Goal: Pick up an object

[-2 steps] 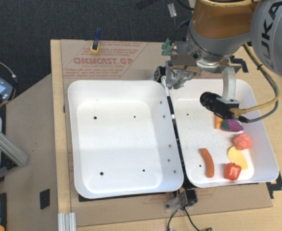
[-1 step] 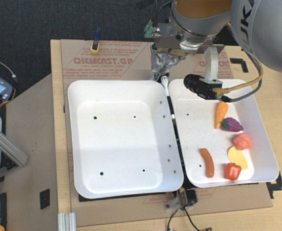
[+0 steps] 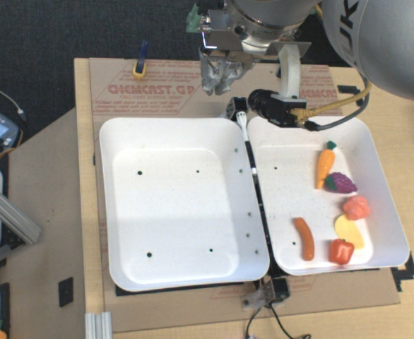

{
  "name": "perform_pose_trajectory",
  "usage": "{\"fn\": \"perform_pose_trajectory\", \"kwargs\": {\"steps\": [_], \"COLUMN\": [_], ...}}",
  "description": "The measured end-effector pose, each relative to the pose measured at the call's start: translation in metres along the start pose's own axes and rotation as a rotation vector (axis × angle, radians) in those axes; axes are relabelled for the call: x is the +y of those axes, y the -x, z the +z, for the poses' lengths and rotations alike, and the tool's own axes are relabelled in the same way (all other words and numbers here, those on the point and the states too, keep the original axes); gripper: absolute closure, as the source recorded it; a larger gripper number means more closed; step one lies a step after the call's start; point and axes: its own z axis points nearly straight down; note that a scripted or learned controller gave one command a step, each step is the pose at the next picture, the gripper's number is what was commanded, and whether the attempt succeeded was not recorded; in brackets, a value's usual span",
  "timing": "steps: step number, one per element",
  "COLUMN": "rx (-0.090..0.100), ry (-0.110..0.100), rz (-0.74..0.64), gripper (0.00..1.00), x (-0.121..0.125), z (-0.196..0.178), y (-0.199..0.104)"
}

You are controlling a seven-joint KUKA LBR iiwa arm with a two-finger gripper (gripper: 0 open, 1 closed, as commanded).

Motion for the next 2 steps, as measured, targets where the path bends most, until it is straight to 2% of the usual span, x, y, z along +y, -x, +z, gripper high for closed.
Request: {"fn": "perform_pose_trajectory", "kwargs": {"steps": [1,2], "rx": [0.001,-0.001], "ry": [0.0,0.0], "rz": [-0.001,0.003], "gripper": [1.0,1.0], "x": [0.018,0.0182], "z": [-0.0403,-0.049], "y": [-0.0561,-0.0531]}}
